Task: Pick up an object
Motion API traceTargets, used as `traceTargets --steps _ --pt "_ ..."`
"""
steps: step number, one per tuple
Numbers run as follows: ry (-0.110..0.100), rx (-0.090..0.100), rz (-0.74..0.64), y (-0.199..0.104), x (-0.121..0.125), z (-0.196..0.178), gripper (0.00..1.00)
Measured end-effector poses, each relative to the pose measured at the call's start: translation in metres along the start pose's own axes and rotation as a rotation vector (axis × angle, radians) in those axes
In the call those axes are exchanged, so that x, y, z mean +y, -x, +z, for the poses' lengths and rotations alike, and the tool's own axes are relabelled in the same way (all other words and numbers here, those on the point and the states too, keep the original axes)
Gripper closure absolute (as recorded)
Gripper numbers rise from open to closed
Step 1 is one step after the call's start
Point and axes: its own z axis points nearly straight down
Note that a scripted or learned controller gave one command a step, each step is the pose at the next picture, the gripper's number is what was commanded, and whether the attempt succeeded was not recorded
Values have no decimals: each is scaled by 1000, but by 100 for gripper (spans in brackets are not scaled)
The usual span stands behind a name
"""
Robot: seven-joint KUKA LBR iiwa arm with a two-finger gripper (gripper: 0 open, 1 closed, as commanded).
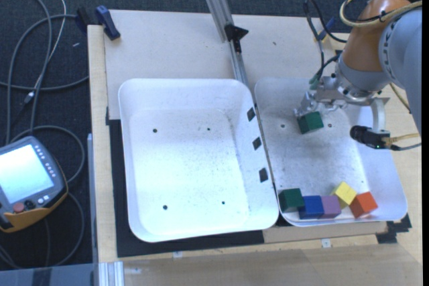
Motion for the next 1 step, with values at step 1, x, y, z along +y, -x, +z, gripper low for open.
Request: traceTargets --steps 1 --pt "11 2 -6 -73 19 -94 100"
